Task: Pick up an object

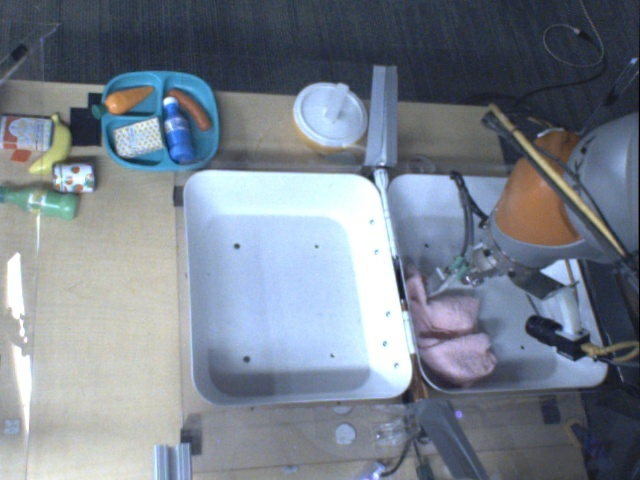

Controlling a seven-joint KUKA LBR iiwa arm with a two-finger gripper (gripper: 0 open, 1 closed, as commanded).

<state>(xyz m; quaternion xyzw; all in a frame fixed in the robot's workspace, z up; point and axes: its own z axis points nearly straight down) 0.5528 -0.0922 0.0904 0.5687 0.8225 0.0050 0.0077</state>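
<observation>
Gripper (462,271) hangs low in right bin (432,200), just above pink cloth (447,330); whether its fingers are parted or closed is unclear.

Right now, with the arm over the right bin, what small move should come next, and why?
Probably ease the gripper down and a little toward the pink cloth. It sits just above the cloth's upper edge in the right bin, nothing visibly between its fingers.

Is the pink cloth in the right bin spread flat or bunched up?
Bunched up. The pink cloth lies crumpled in two lumpy folds against the left wall of the right bin, not laid flat.
</observation>
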